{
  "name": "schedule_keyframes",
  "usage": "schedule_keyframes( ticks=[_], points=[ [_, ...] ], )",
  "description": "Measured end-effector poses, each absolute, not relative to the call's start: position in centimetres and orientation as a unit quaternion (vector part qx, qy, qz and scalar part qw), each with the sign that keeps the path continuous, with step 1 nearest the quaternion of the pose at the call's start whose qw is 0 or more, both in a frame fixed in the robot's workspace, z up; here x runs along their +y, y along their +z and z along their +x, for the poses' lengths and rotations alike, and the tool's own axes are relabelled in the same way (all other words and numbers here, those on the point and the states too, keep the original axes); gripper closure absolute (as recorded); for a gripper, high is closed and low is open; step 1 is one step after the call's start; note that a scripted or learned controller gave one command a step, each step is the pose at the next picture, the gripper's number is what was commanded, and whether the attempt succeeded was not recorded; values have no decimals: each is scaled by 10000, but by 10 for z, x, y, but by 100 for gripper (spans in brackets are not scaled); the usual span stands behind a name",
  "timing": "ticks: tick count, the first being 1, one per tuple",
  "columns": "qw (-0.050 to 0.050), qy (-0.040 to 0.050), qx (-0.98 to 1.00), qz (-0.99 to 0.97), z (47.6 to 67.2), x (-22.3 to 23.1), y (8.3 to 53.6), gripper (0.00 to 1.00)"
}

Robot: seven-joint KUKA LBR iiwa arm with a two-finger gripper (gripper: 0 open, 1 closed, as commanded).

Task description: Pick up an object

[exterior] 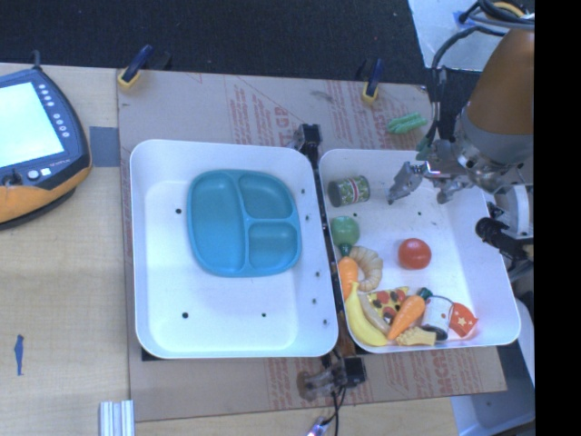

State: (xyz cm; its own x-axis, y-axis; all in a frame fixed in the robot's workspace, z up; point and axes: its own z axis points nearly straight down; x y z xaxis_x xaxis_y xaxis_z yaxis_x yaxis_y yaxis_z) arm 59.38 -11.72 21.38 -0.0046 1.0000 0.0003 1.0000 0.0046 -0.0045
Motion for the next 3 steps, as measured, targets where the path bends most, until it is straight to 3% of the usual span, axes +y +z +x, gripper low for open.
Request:
schedule_keyframes(
  ticks=[1,2,3],
  points=[
    [16,26,-7084,-7058,655,-177,90,0],
    [14,25,-7088,-7054,610,-169,92,0],
    [8,12,-7087,-7055,634,-169,92,0]
  ],
)
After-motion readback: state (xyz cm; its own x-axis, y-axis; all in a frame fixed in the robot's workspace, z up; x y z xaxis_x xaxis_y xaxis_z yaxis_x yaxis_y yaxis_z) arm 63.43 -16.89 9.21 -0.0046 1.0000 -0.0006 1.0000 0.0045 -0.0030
